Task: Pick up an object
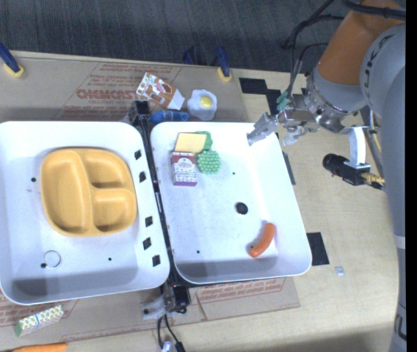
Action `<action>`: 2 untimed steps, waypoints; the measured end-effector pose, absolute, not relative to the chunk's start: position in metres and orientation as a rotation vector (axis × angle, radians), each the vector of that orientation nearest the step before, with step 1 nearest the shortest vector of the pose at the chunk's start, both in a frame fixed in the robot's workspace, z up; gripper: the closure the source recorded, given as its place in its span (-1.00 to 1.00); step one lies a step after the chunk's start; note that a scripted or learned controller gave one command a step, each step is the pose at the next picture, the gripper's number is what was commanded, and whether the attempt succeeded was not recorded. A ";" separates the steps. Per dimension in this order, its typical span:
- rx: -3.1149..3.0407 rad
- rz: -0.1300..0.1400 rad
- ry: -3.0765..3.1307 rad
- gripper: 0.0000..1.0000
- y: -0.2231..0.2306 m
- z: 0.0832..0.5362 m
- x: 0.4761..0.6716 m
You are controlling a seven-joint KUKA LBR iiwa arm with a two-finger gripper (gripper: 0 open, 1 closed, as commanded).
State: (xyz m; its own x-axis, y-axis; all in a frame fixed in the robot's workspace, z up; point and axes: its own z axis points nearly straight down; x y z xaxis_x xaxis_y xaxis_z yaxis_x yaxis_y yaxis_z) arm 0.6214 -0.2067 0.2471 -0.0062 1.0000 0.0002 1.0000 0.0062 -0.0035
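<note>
Inspection of the table (341,218) finds 2 white bins side by side. The left bin (10,218) carries a yellow divided tray (87,191). The right bin (282,211) carries the likely targets: a yellow block (187,142) touching a green ball (209,161) at about 11 o'clock in that bin, a small red-and-white carton (184,169) just below the block, and an orange sausage (263,240) at about 5 o'clock, lying near the bin's right wall and well apart from the rest.

The gripper (261,132) sits over the right bin's 1 o'clock corner, at the rim. Nothing is seen between its parts; whether it is open or closed cannot be told at this angle.

Judgement on handling: the sausage looks like a light plastic toy, smooth, curved and liable to roll or slip. It is best taken across its narrow middle, with the gripper set square to its long axis. The carton appears light and stiff with flat faces, an easier hold across its short sides, though the block and ball crowd it at 12 o'clock.
</note>
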 end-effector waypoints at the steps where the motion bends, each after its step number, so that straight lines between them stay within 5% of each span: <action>1: -2.415 0.004 -2.003 -1.00 -0.125 0.105 0.656; 2: -2.100 -0.009 -2.350 -1.00 -0.105 0.097 0.626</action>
State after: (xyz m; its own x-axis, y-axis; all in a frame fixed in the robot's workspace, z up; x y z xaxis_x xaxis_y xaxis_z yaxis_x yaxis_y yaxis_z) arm 0.6262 -0.1047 0.0967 -0.1123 0.9937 -0.0037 0.9936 0.1123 0.0111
